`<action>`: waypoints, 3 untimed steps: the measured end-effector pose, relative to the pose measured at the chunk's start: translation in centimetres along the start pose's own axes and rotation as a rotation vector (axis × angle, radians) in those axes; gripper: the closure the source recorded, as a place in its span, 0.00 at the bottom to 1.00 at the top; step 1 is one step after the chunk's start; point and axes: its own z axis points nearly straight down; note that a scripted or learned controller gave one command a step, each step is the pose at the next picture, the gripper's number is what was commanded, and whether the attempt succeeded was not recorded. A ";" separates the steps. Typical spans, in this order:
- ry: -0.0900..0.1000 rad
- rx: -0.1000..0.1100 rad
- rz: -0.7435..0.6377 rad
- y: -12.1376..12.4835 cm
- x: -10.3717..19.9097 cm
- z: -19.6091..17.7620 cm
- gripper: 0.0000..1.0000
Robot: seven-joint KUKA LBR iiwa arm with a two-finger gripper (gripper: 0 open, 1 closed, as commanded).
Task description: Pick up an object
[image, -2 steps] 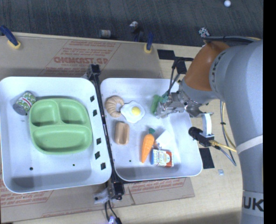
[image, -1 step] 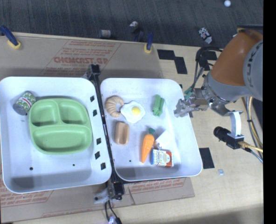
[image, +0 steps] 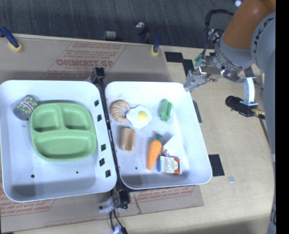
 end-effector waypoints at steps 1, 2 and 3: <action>0.000 0.001 -0.001 0.0 0.0 0.0 0.00; 0.001 0.007 -0.001 -4.8 2.2 14.1 0.00; 0.002 0.006 -0.001 -11.7 6.1 17.6 0.00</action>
